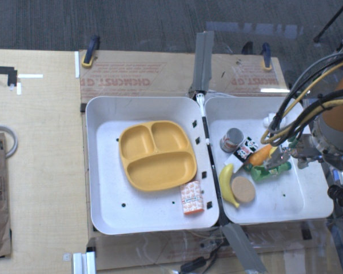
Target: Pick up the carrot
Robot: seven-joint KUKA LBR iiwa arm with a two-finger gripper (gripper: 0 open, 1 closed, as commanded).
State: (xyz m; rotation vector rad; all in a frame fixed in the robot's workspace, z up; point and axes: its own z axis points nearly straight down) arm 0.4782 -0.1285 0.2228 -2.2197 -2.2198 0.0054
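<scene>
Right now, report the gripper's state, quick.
Gripper: down in the right bin, right at the carrot; open or closed cannot be told, nor whether it holds the carrot.

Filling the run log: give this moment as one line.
task: pick up carrot | carrot: right bin, beside banana | hand: over carrot's right end | grasp: unconfirmed

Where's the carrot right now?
The carrot lies in the right bin, near its middle, just above the banana, with the gripper close at its right end.
</scene>
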